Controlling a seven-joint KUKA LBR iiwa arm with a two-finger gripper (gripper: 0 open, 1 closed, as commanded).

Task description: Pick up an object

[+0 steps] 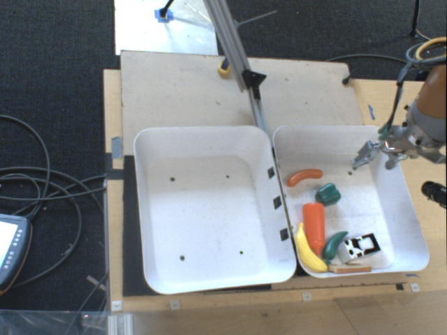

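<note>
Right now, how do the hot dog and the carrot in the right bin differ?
The hot dog is slimmer and shorter; the carrot is thicker and longer. The hot dog lies roughly crosswise in the right bin, curving slightly, while the carrot runs front to back, straight. The hot dog sits alone on bare floor; the carrot lies against the banana. Both are orange-red and lie flat.

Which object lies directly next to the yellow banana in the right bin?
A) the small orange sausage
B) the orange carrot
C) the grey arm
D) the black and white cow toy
B: the orange carrot lies alongside the yellow banana near the left wall of the right bin; the other things lie farther off.
</note>
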